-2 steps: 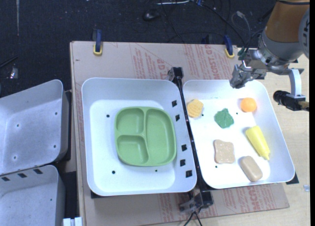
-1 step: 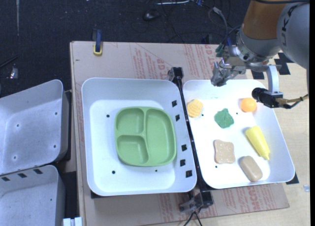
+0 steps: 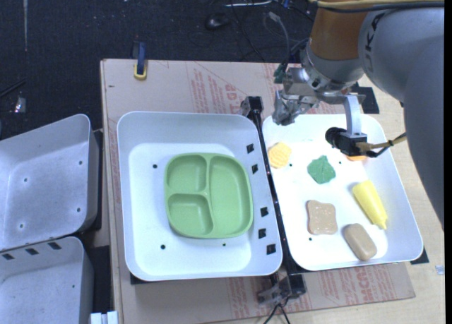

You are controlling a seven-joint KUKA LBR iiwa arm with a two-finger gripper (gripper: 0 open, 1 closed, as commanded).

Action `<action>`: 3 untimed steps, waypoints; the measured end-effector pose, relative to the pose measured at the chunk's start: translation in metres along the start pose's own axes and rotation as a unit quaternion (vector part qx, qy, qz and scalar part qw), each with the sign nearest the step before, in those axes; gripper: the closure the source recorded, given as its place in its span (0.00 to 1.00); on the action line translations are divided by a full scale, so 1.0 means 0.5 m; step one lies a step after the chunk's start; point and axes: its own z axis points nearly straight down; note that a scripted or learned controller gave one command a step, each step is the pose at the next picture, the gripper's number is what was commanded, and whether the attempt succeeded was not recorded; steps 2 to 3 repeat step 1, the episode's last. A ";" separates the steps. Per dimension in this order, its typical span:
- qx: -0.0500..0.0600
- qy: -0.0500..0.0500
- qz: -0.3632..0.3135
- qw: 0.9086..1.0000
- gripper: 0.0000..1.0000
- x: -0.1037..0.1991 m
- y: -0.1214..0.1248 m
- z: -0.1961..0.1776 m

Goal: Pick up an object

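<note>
Camera view, one entry per item.

1. Tabletop (image 3: 183, 82): we list a pale board bearing two shallow white bins side by side.
2. Left bin (image 3: 134, 195): it holds a green divided tray (image 3: 209, 195) lying flat near its middle. Its three compartments are bare.
3. Right bin (image 3: 293, 202): it holds the loose pieces, and we judge it to be the stock to pick from.
4. Yellow ridged disc (image 3: 280, 154): it lies flat near the bin's left wall and is the piece closest to the claw.
5. Green lump (image 3: 321, 169): it lies just right of the disc and apart from it.
6. Toast slice (image 3: 322, 217): it lies flat toward the near side of the bin.
7. Tan loaf (image 3: 359, 241): it lies just beside the toast, close to the near rim.
8. Yellow cone (image 3: 370, 202): it lies on its side near the right wall.
9. Arm (image 3: 395, 33): it reaches in from the right. Its claw (image 3: 286, 114) hangs over the right bin's far left corner, above the disc.

We cannot tell whether the claw is open or closed. We judge this placing to be an approach toward the disc, with the pick not yet made. The pieces lie well apart, which leaves room around each one. The nearby bin wall could hinder a descent.
</note>
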 end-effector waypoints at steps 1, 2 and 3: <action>0.001 0.000 0.000 1.000 1.00 0.107 0.004 0.033; 0.001 0.000 0.000 1.000 1.00 0.107 0.004 0.033; 0.001 0.000 0.000 1.000 1.00 0.107 0.004 0.033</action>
